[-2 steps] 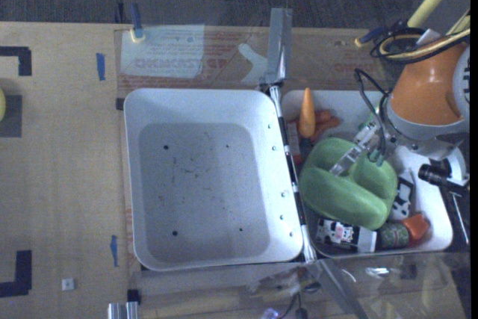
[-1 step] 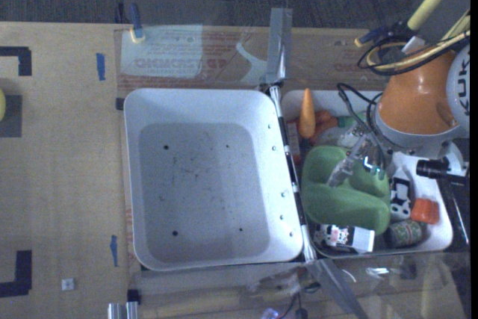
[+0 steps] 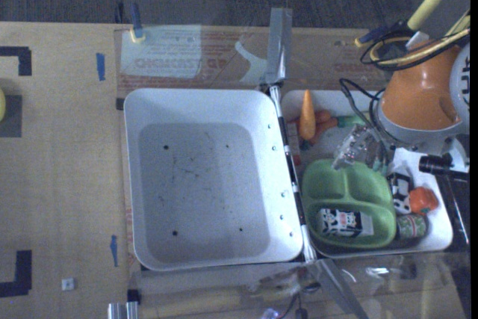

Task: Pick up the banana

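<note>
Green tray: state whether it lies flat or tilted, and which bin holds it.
Tilted. The green tray sits in the right bin, propped on other items rather than flat on the floor; a black-and-white carton rests in its near compartment.

Left bin (image 3: 142, 160): white, grey-speckled floor. Right bin (image 3: 441, 235): white. Divided tray (image 3: 351, 194): green. Carton (image 3: 345, 221) on it: black-and-white cow print. Carrot (image 3: 307, 118): orange. Bench (image 3: 60, 183): tan, with blue tape strips (image 3: 101, 66) and black corner marks (image 3: 18, 60). Arm band (image 3: 418, 90): orange.

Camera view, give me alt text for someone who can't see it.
The gripper hangs over the right bin, above a green divided tray and an orange carrot. The left bin sits alongside on the bench.
</note>
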### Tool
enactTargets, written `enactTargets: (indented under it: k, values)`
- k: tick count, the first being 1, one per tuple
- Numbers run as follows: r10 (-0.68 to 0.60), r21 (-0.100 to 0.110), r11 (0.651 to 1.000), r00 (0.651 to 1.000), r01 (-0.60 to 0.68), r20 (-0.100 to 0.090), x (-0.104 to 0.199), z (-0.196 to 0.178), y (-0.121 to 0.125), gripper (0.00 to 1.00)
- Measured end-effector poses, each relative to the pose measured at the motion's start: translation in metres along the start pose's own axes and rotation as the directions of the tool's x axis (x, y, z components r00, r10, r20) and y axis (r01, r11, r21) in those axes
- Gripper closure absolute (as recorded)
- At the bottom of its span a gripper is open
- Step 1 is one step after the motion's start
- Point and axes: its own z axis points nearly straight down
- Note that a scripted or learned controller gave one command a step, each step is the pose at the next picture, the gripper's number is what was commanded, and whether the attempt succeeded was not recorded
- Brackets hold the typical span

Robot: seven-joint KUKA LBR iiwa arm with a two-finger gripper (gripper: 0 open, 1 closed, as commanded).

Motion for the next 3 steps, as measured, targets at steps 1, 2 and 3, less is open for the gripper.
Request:
enactTargets:
  k: [1, 2, 3]
  values:
    - [0.411, 0.037, 0.912, 0.911, -0.409, -0.044, 0.007, -0.013, 0.014, 1.00]
    - [0.749, 0.076, 0.662, 0.661, -0.746, -0.035, -0.001, -0.073, 0.074, 1.00]
    - [0.701, 0.072, 0.712, 0.712, -0.698, -0.040, -0.020, -0.082, 0.062, 1.00]
